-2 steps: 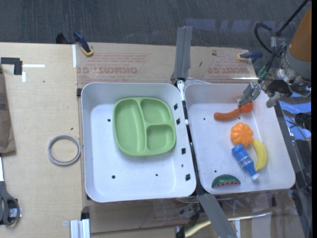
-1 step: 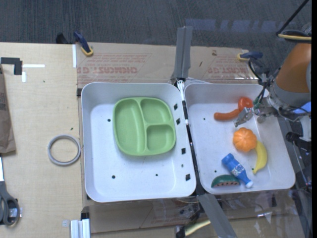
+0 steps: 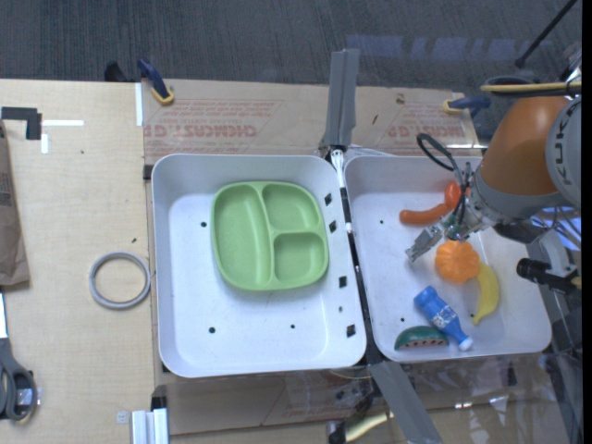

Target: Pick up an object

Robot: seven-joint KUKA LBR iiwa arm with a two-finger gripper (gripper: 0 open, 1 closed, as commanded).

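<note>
Here the gripper [image 3: 442,236] hangs low in the right white bin [image 3: 384,276], just above the round orange fruit [image 3: 458,261]; whether it is wide or narrow cannot be told. The arm partly hides a long orange carrot-like piece [image 3: 427,214].

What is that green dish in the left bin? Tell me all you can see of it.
The green plate is a pale green divided tray, seemingly matte plastic, with rounded corners and a raised rim. Ridges split it into three wells: one long well on its left, two smaller ones on its right. All three look empty. It lies flat and right side up on the floor of the left white bin, toward the far side, slightly turned. Nothing else touches it.
</note>
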